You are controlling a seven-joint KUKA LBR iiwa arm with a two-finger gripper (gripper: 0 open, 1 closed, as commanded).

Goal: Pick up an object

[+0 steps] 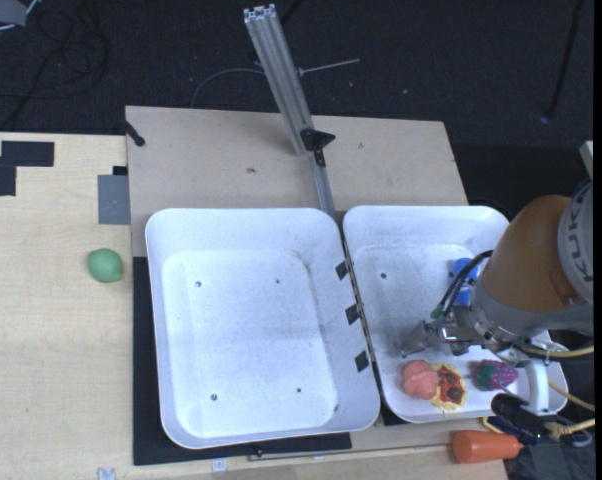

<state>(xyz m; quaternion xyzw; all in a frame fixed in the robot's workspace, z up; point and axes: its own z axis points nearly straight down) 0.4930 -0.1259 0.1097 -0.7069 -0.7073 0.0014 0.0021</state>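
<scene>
Two smooth white plastic bins [241, 233], a bit speckled. Pale, matt wooden tabletop [41, 298]. Ribbed grey metal bar [281, 73]. Shiny orange band [531, 253] on the arm. Soft-looking matt green ball [106, 265].

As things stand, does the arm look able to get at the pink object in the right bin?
Probably yes. The pink object lies uncovered on the right bin floor, just below the gripper; only the yellow item touching its side might crowd the grasp.
</scene>
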